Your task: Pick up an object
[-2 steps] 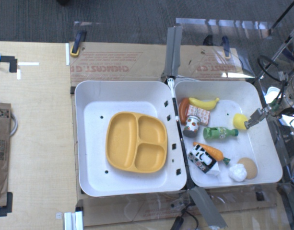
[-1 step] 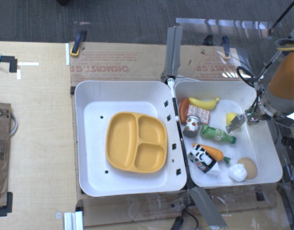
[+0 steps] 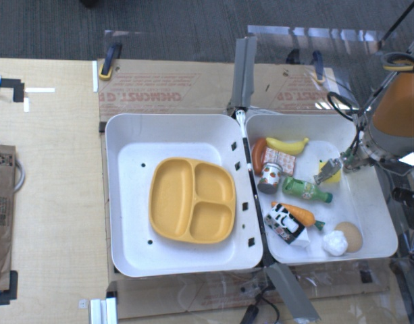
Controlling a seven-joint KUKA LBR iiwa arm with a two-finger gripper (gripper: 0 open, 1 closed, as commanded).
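Note:
The right bin [image 3: 379, 201] holds several objects. A yellow banana [image 3: 288, 144] lies at the back beside a red item [image 3: 259, 155] and a small patterned box [image 3: 274, 159]. A grey can [image 3: 269, 178] stands next to a green bottle [image 3: 306, 190]. Nearer the front lie an orange carrot [image 3: 300, 213], a black-and-white item [image 3: 283, 223], a white ball [image 3: 334, 243] and a tan egg shape [image 3: 350, 235]. My gripper [image 3: 327, 171] hangs low over the bin's right half, just above a small yellow object [image 3: 335, 176] and right of the bottle.
The left bin [image 3: 125, 181] carries a yellow divided plate [image 3: 192, 200]. The grey arm with its orange band [image 3: 394, 106] reaches in over the right bin's far right corner. A brown paper bag [image 3: 1, 208] lies at the far left of the bench.

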